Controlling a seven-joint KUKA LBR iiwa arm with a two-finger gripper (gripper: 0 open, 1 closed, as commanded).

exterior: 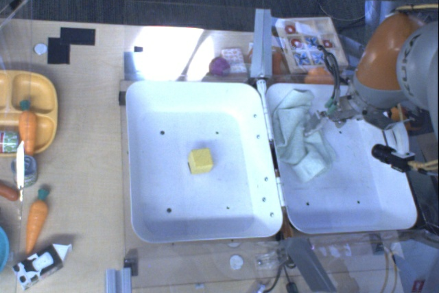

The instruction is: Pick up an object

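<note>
A small yellow block [201,161] lies near the middle of the left bin [151,195]. A crumpled pale green and white cloth [296,137] is bunched in the left half of the right bin [370,209]. My gripper [321,117] reaches in from the right, low over the cloth's upper right edge and touching or nearly touching it. The grey arm with its orange band [383,55] hangs over the bin's far right corner.
Behind the bins lie a purple ball [219,66], a small pink packet [233,57] and a picture book [309,43]. On the bench to the left are a yellow tray [41,89], toy carrots [36,216] and a cow-patterned carton [41,264].
</note>
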